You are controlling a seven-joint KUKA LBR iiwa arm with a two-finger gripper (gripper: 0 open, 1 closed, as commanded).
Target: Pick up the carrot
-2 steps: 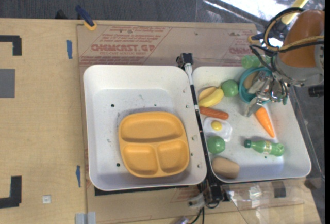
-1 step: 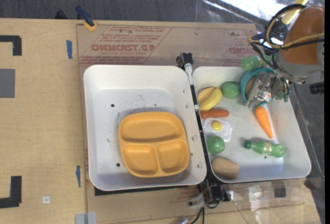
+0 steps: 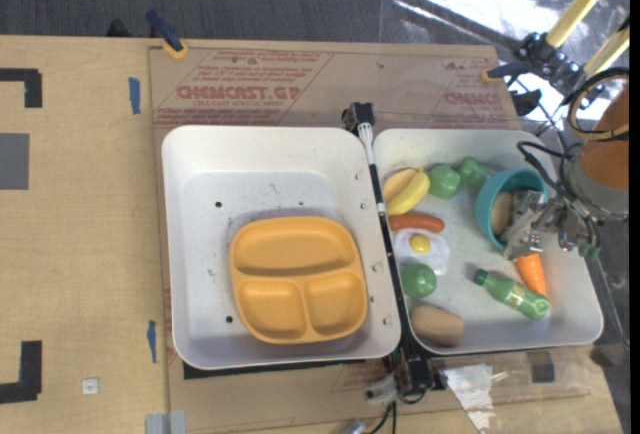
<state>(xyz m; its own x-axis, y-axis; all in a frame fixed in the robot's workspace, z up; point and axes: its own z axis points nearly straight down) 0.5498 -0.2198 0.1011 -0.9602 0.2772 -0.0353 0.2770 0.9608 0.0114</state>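
The carrot (image 3: pixel 533 273) is a short orange cone lying near the right wall of the right bin (image 3: pixel 575 327), its broad end pointing up the view. My gripper (image 3: pixel 541 234) comes in from the right and hovers right over the carrot's upper end, beside a teal bowl (image 3: pixel 500 205). The metal parts of the hand overlap the carrot's top, so whether they touch it cannot be made out. The arm's orange band (image 3: pixel 606 165) shows above the wrist.
A green bottle (image 3: pixel 512 291) lies just left of the carrot. Further left are a fried egg (image 3: pixel 420 244), a sausage (image 3: pixel 415 222), a yellow fruit (image 3: pixel 405 187), green vegetables (image 3: pixel 446 180) and a brown potato (image 3: pixel 437 324). The left bin (image 3: pixel 190 222) holds a yellow divided tray (image 3: pixel 298 277).
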